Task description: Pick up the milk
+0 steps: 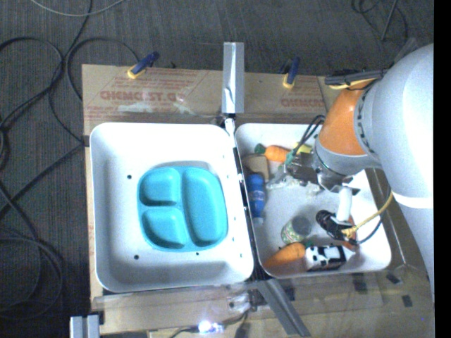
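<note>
The milk (325,256) is a small carton with black and white cow patches. It lies at the front edge of the right bin (377,255), touching an orange carrot (285,255) on its left. My gripper (296,167) hangs over the back half of that bin, well behind the milk and apart from it. The grey wrist and orange band hide most of it.
Also in the right bin are a blue bottle (255,193) along the left wall, a second carrot (276,152) at the back, and a clear bottle with a grey cap (299,227). The left bin (113,189) holds a blue divided tray (184,206). A yellow cable (366,217) loops near the milk.
</note>
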Available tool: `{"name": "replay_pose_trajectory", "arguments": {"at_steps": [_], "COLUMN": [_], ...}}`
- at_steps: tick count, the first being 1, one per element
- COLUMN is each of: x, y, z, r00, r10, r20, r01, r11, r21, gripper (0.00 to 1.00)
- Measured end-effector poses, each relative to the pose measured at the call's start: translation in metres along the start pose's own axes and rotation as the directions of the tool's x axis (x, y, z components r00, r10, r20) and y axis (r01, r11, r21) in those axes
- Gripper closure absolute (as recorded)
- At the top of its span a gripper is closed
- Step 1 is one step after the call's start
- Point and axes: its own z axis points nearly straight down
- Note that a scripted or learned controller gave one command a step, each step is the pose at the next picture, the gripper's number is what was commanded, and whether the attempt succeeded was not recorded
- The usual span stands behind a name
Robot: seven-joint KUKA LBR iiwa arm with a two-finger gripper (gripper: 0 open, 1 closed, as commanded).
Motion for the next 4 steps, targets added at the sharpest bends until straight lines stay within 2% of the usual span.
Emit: {"name": "replay_pose_trajectory", "arguments": {"at_steps": [1,2,3,4], "x": [-0.037,-0.110,-0.045,-0.085], "y": [-0.032,-0.044,-0.083,-0.074], "z": [0.009,-0.037,0.000,0.000], "r00": [0.998,1.000,1.000,0.992], "r10": [0.055,0.010,-0.005,0.125], "r20": [-0.007,-0.005,-0.009,-0.006], "r01": [-0.055,-0.010,0.006,-0.124], "r11": [0.998,1.000,1.000,0.992], "r21": [-0.003,0.011,0.014,0.014], "gripper": [0.00,0.00,0.00,0.00]}}
